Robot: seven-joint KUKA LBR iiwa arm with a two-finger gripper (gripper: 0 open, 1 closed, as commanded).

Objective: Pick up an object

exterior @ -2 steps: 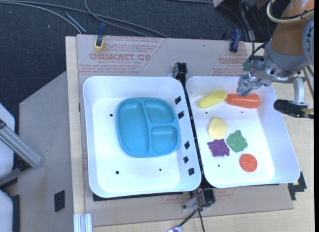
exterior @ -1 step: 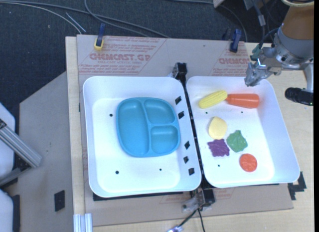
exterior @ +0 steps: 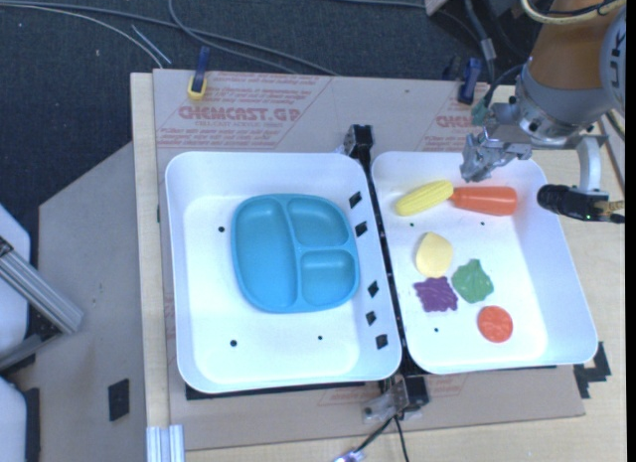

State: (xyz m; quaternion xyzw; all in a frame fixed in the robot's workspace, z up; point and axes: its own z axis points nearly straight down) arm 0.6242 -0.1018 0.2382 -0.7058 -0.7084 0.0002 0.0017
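Observation:
The right bin [exterior: 556, 281] holds several toy foods: a yellow corn cob [exterior: 424, 197], an orange carrot [exterior: 486, 200], a pale yellow piece [exterior: 433, 253], a green leafy piece [exterior: 473, 281], a purple grape bunch [exterior: 435, 294] and a red-orange tomato [exterior: 495, 324]. My gripper [exterior: 478, 167] hangs over the far part of this bin, just above the carrot's left end and right of the corn. Nothing shows between its fingers.
The left bin [exterior: 189, 251] bears a blue divided plate [exterior: 295, 251]. A black divider with clips [exterior: 370, 241] runs between the bins. Cardboard [exterior: 258, 102] lies under both, with clamps at its far edge.

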